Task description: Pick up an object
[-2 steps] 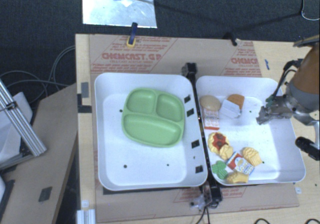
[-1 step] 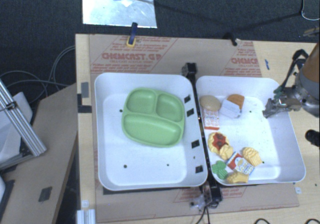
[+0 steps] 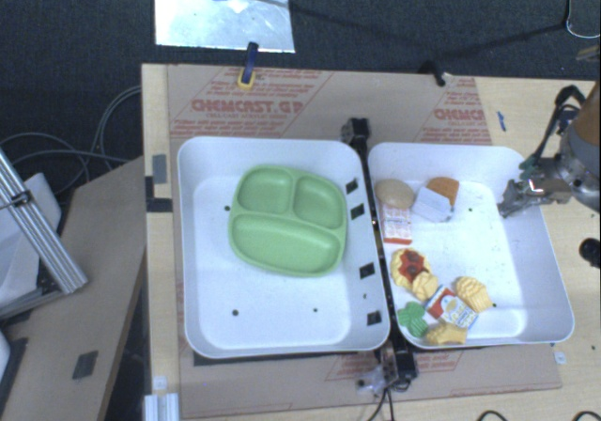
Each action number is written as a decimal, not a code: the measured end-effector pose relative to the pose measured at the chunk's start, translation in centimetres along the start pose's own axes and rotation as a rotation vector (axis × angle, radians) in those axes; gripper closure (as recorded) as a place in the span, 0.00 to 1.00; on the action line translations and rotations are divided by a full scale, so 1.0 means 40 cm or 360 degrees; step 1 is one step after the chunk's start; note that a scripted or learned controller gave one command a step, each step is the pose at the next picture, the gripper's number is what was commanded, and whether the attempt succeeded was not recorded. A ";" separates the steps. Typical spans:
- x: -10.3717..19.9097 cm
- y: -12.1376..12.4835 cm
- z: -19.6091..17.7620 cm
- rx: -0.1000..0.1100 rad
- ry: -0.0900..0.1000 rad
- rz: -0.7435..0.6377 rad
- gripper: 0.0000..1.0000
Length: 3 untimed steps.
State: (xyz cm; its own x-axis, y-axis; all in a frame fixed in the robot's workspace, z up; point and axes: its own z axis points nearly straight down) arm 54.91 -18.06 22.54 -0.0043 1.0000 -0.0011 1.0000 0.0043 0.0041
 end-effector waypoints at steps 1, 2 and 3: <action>0.106 0.018 -0.001 0.0003 0.0003 -0.0007 1.00; 0.219 0.041 0.017 0.0004 0.0003 -0.0006 1.00; 0.348 0.082 -0.008 0.0001 0.0004 -0.0010 1.00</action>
State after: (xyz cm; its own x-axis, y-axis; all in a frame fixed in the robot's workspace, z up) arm 58.14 -4.12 22.86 -0.0105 0.9999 0.0017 0.9999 0.0104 0.0032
